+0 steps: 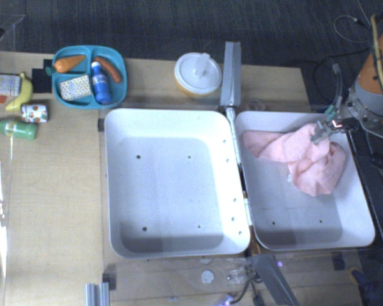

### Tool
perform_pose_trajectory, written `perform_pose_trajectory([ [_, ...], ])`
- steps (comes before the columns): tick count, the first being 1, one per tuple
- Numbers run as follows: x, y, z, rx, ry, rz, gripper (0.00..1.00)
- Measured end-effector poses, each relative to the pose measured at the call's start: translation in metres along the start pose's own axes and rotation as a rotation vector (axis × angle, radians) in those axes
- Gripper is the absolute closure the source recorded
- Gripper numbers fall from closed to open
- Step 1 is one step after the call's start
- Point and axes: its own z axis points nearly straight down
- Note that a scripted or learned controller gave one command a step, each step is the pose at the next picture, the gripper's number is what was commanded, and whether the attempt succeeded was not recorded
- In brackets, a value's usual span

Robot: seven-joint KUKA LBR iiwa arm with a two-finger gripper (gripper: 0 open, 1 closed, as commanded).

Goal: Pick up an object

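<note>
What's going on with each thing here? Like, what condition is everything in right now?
Pink cloth: crumpled, lying in the right bin, one corner bunched up at the tool.
Tool: low over the cloth's upper right part; grip unclear.
Left bin: sitting flat beside the right bin.
Blue tray: holding toy food in its compartments.
Cup: upright, lid on.
Green bottle: lying on its side.
Small can: lying on its side.

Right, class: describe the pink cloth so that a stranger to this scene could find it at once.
Start from the two white bins set side by side; take the right bin, the one nearer the arm. The pink cloth lies crumpled across its far half, with the gripper at its upper right edge. It is the one soft, pink thing in either bin.
</note>
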Motion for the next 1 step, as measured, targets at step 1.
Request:
perform_pose_trajectory([
  [1,0.0008,0.0018,-0.0082,0.000,-0.001,-0.008,1.00],
])
